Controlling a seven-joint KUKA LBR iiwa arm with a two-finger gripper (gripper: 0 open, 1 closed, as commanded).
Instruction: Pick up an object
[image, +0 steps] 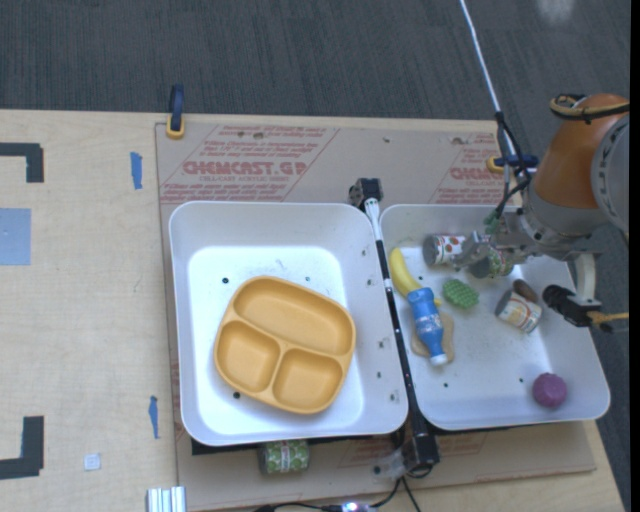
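Apparently early: jaws (487, 252) low in right bin (590, 375), state can't tell, can (447, 248) just beside, cup (519, 309) near, nothing lifted yet.

Dark grey carpet floor (300, 50) — pale wooden bench (80, 300) marked with blue tape (136, 170)
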